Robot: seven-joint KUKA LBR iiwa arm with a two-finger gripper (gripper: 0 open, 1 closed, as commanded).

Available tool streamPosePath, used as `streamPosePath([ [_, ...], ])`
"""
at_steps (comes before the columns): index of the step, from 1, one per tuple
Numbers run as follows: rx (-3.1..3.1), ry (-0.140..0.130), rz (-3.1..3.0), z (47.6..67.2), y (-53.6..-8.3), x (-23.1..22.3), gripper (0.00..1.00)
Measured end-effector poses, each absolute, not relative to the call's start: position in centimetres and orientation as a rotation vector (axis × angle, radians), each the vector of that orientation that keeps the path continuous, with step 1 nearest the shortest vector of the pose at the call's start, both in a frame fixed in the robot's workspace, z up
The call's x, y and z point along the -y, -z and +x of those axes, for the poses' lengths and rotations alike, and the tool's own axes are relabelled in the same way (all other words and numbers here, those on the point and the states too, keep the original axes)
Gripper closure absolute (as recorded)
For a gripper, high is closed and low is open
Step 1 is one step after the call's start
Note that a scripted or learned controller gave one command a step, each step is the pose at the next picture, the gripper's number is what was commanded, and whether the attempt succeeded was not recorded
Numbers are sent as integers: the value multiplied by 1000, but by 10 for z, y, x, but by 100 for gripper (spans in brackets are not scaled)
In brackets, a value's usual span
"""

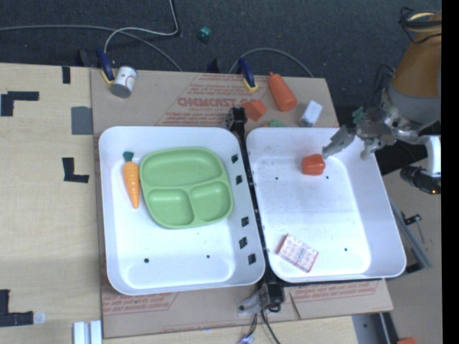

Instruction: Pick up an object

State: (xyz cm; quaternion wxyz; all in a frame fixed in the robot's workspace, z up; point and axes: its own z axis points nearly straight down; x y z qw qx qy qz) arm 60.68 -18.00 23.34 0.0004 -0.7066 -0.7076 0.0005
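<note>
Take the right bin (pixel 373 213) as your landmark. Your gripper (pixel 336 146) hangs over its far right corner, and you cannot tell its state from this angle. A small red-orange object (pixel 313 165) lies on that bin's floor just beside the gripper tip, nothing gripping it. Toward that bin's near edge lies a red-and-white packet (pixel 297 253). Left of it, the other bin (pixel 115 213) holds a green divided plate (pixel 188 186) and a toy carrot (pixel 131 180).

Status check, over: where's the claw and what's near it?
Claw low over right bin, beside red block, holding nothing. Patterned packet at bin's front. Nothing between claw and block.
</note>
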Motion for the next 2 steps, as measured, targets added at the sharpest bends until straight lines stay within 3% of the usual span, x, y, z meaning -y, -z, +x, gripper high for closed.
streamPosePath([
  [1, 2228, 3, -2221, 657, -87, 183, 0],
  [2, 2231, 0, -2222, 657, -97, 184, 100],
])
